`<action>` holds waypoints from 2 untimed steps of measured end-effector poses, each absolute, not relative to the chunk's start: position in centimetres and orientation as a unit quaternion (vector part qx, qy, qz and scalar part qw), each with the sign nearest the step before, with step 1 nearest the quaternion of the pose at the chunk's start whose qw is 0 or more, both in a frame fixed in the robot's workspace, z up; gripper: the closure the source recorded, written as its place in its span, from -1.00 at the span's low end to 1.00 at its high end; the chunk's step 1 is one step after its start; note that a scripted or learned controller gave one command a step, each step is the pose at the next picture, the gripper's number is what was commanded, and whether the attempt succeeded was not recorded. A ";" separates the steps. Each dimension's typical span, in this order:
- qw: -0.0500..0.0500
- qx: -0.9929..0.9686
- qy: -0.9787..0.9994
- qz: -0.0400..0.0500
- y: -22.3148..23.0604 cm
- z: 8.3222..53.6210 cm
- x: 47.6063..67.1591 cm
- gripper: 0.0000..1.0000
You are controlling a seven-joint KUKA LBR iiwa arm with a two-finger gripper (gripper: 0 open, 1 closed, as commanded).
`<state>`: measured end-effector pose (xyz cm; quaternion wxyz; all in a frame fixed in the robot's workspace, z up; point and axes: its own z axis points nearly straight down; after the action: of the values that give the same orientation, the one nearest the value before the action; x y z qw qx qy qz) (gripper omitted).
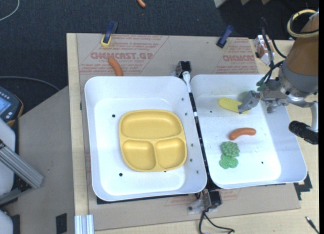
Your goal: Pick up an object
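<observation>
The gripper sits low in the right bin, at about one o'clock from the bin's centre, its grey tips right at the near end of a yellow banana-like piece; whether they are spread or closed, and whether the piece sits between them, I cannot tell at this size. That yellow piece looks the likely target. It lies toward eleven o'clock in the bin, smooth, rounded and tapering, probably hard glossy plastic. The risk, as I judge it, is a glancing hold: caught at one end only, a slick curved shape may pivot or squirt out as the arm lifts, or get nudged toward the wall at nine o'clock. Near the bin's middle lies an orange sausage, a slim, shiny cylinder that could roll if brushed. At seven o'clock from it sit two bumpy green broccoli pieces, knobbly and matte, touching each other. The left bin holds a yellow divided plate, smooth with three compartments and rounded corners, well apart from the action.
</observation>
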<state>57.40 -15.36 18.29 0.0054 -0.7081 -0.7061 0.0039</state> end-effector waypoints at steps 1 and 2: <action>0.000 -0.707 -0.707 0.000 -15.4 19.0 57.7 -1.00; 0.003 -0.707 -0.707 0.001 -15.9 14.5 57.9 -1.00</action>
<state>57.86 -15.90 14.53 0.0026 -0.7073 -0.7069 0.0015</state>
